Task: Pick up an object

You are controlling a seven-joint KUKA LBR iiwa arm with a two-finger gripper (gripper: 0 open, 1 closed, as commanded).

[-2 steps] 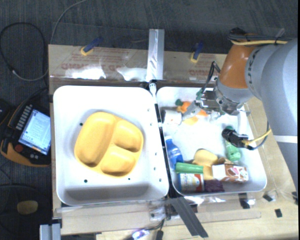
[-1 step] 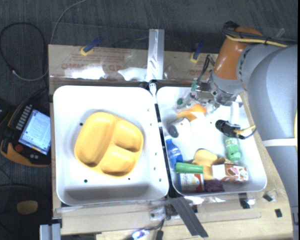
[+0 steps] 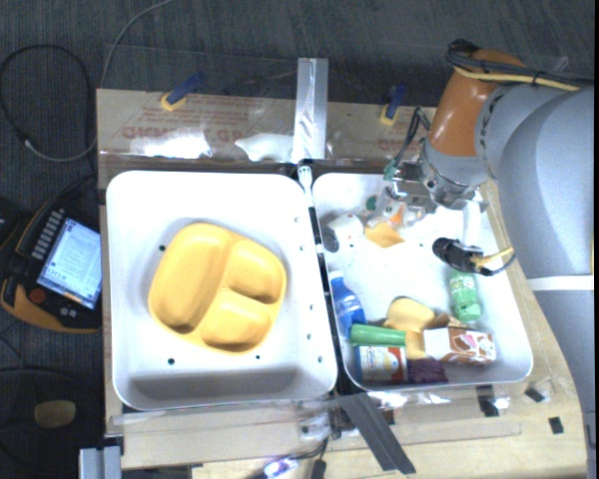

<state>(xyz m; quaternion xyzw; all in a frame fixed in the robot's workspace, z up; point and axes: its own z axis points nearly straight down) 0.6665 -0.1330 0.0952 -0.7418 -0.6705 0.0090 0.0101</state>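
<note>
Dark carpet surrounds the bench (image 3: 210, 123), which carries two white bins. I see the gripper (image 3: 407, 190) low over the right bin's (image 3: 514, 342) far end, just above an orange piece (image 3: 384, 233); jaw state: cannot tell. Left bin (image 3: 130, 367) holds one large yellow object (image 3: 218, 285).

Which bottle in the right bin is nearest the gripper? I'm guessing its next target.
The small green bottle by the bin's right wall; the blue bottle lies farther from the gripper, against the left wall.
</note>
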